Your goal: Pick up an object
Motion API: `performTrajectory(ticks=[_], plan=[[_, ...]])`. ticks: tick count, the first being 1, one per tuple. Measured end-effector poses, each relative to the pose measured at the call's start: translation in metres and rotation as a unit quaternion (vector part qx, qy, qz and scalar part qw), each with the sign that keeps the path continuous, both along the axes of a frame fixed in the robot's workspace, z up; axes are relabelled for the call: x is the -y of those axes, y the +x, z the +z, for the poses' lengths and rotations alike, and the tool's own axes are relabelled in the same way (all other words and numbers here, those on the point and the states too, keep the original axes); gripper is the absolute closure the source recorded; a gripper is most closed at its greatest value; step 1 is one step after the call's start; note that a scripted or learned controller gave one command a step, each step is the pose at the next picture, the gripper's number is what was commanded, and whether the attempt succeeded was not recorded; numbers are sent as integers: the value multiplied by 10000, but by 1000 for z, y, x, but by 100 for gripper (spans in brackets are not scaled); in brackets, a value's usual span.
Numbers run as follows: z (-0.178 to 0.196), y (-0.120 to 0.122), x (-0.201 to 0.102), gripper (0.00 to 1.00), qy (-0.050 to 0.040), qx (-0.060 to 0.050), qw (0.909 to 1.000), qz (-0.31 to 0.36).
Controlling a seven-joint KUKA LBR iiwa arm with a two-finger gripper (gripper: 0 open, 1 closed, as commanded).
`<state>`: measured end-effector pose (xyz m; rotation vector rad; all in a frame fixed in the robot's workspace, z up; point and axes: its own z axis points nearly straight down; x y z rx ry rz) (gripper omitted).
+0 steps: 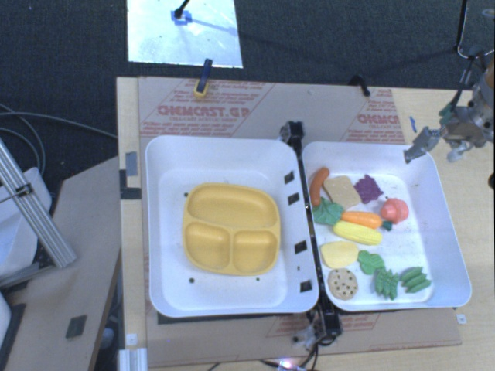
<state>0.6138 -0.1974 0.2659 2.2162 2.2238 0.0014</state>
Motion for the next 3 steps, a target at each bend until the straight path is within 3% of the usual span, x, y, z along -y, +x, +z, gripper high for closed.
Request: performTrajectory(ticks=[1, 2, 3], plan=[[-118, -100, 10, 0, 27, -74, 10000, -38], [-185, -129, 9, 0, 13, -28, 10000, -24], [-171, -126, 9, 100, -2, 11, 10000, -11]])
